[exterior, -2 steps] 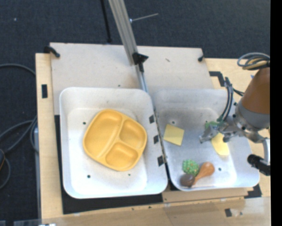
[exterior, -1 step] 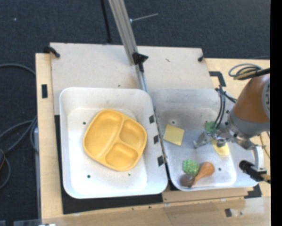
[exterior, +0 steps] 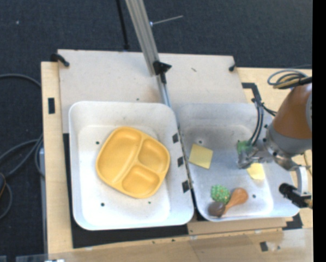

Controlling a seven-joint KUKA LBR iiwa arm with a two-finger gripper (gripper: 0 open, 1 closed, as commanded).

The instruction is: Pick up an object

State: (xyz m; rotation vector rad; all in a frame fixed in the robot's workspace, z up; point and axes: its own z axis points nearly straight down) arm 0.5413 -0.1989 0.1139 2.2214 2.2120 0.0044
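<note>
Jaws (exterior: 243,158) low in right bin (exterior: 217,116), beside green piece (exterior: 243,146); open or closed unclear.

Bench (exterior: 53,162): light wood top, bearing two shallow white bins side by side. Left bin (exterior: 86,119) contains a yellow three-compartment plate (exterior: 132,161), sitting roughly centred and turned at an angle. Right bin (exterior: 206,119) abuts the left one along a shared edge. Pale board (exterior: 114,75) lies behind the bins. Slanted aluminium pole (exterior: 144,29) rises from the rear, between the bins. Dark carpet (exterior: 21,21) surrounds the bench; black cables (exterior: 10,81) trail at left.
</note>
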